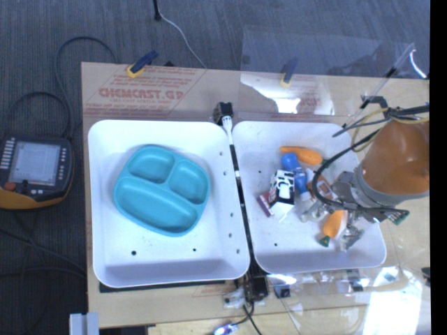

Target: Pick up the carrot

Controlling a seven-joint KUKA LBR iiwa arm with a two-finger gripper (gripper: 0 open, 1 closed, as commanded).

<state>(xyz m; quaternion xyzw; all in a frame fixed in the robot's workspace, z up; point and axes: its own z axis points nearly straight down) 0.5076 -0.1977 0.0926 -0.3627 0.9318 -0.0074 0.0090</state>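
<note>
Slippage is the likeliest failure here. The small orange carrot with a green stub end (335, 222) lies tilted near the front right corner of the right shallow white bin (260, 246). The two-finger gripper (331, 224) sits low over it with its jaws apart, one metal finger on each side, as far as the slanted view shows. The carrot tapers and looks smooth, so a closing pinch could squirt it towards the bin's front wall or catch just the thin end. The nearby clutter at the bin's middle could also be nudged if the arm shifts.

By count:
- Two white bins, the left shallow white bin (105, 257) holding one teal plastic divided plate (162, 189).
- One carrot.
- One other rounded orange piece (304, 154) near the right bin's far edge, easy to mistake for the target.
- Two blue pieces, I think (289, 162).
- One black-and-white box (283, 186).
- One dark red strip (265, 202).
</note>
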